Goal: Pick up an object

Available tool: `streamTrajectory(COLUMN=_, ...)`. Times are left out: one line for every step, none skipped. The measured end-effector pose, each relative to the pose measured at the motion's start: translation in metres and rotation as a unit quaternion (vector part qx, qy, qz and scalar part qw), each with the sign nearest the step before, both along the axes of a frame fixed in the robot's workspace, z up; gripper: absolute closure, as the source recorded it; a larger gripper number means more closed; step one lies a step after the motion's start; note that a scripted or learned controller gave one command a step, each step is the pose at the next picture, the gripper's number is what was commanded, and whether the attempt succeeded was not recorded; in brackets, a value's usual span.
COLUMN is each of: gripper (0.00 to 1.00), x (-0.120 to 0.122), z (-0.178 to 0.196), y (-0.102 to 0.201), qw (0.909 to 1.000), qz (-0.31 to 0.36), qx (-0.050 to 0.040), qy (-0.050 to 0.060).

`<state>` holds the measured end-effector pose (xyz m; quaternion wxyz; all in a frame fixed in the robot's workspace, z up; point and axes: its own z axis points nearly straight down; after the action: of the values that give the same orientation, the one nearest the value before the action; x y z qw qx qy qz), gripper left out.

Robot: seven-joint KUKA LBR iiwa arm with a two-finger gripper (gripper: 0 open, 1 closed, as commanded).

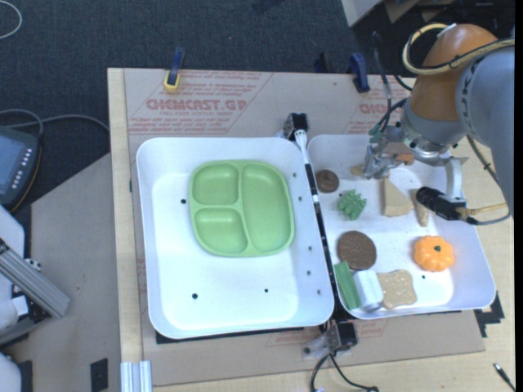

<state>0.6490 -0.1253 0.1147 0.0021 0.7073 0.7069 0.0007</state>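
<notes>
My gripper (373,167) hangs low over the far part of the right bin (482,280), with the grey arm and its orange band coming in from the right. Just beside it lie a pale tan wedge (396,199) and a small tan scrap (358,171). A small dark brown disc (327,180) and a spiky green toy (352,205) sit to its left. Nearer the front are a larger brown cookie (357,249), an orange pumpkin (433,253), a tan cracker (397,288) and a green and white piece (356,285). Nothing shows between the gripper's tips.
The left bin (163,284) holds a light green divided plate (242,207). A ridge with black clips (297,124) separates the two bins. Brown board surrounds both, with blue and yellow clamps at its far edge.
</notes>
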Motion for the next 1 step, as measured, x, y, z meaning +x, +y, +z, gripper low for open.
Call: streamTrajectory(gripper=1.00, x=-0.0004, z=0.0435, y=-0.0002, qw=1.0000, qz=0.000, qx=0.0001, qy=-0.001)
